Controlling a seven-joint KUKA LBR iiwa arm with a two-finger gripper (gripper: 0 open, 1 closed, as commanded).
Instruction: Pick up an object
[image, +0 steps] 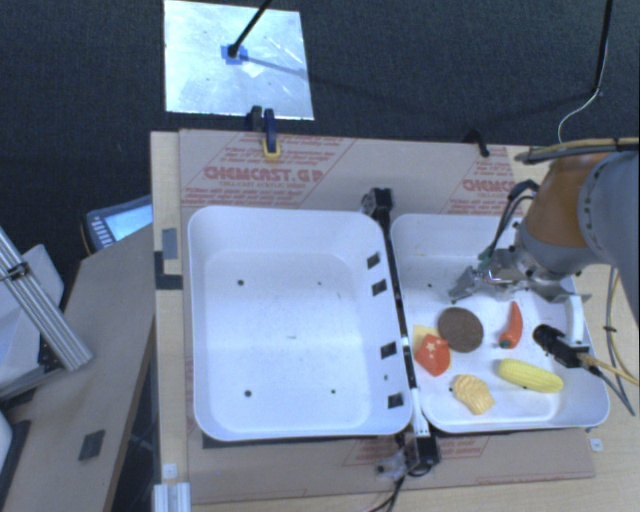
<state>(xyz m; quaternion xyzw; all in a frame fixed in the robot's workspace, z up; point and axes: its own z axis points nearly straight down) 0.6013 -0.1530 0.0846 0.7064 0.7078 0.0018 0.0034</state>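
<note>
Gripper (478, 281) hanging low in the right bin (440, 240), above its toy foods; finger state cannot be told from this angle, and nothing is visibly held. Judged step: approach, before any grasp. The next move calls for descending over one item and closing on it. Nearest is a brown disc (461, 328), flat and round, just below the gripper. Beside it lie a red-orange piece (432, 354), a red chilli (512, 325), a corn cob (530, 375) and a pale yellow ridged piece (474, 393). Left bin (220, 235) adjoins.

Probably lab: bins (290, 225), arm (590, 215)
</note>
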